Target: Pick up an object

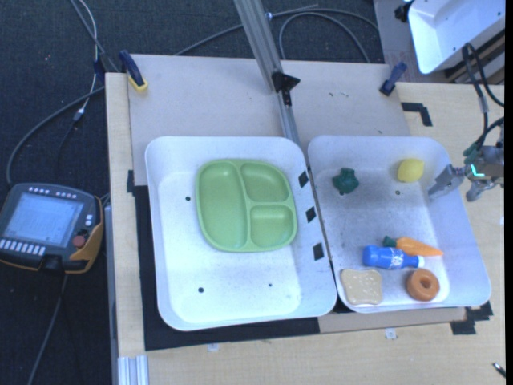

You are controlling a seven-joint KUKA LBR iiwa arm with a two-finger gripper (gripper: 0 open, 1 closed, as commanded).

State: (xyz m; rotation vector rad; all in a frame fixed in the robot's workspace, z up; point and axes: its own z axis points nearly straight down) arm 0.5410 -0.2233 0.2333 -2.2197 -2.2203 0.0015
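Note:
The right bin [449,239] holds several toy items. A dark green piece [345,180] lies near its back left and a yellow lemon [410,169] near its back right. Along the front lie a blue bottle [391,257], an orange carrot [417,247], a brown donut [422,284] and a slice of toast [362,286]. My gripper [459,186] hovers at the bin's right rim, just right of the lemon. It is open, with nothing between its grey fingers [442,181].
The left bin [176,295] holds a green divided plate [245,205]. A metal pole [264,34] slants in from the back, ending between the bins. A teach pendant [48,227] lies on the floor at left. Blue clamps [132,70] grip the bench's back corners.

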